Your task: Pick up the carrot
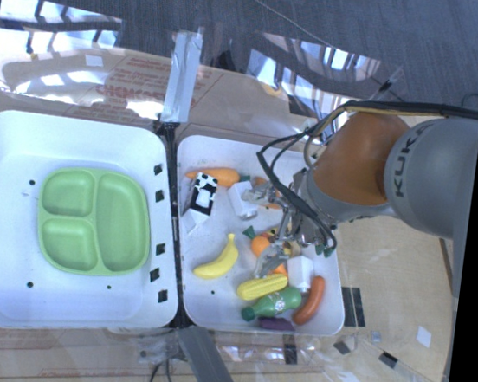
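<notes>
Looking down from my feed: arm (pixel 399 172) hangs over the right bin (pixel 205 317), left bin (pixel 2 198) has just the green plate (pixel 95 219). Gripper (pixel 283 240) is low in the toy pile, touching or nearly on the carrot (pixel 260 244), beside the banana (pixel 221 259). Can't tell its grip state, too cluttered. Carrot isn't lifted as far as I can judge, so grasp and lift remain.
</notes>
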`<action>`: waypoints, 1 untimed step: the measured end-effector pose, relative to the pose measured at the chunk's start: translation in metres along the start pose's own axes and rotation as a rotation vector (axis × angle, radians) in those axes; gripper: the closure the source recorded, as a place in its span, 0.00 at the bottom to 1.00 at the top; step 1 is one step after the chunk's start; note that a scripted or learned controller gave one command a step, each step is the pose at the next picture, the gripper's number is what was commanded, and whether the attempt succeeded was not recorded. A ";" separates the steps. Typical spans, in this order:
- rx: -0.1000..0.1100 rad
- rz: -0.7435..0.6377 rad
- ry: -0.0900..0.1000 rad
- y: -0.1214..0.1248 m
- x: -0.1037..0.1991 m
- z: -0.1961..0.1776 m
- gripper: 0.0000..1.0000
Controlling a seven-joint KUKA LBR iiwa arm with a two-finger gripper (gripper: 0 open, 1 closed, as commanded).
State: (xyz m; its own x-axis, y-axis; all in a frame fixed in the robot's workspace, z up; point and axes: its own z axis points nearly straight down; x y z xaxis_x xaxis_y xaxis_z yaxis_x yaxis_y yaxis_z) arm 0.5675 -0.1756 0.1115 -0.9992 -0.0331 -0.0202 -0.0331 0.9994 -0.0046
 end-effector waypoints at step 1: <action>-0.001 0.181 -0.012 -0.018 0.001 0.004 0.00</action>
State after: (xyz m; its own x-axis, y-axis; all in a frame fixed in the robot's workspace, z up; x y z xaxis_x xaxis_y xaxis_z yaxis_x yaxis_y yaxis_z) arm 0.5668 -0.1937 0.1076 -0.9886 0.1469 -0.0329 0.1469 0.9891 0.0012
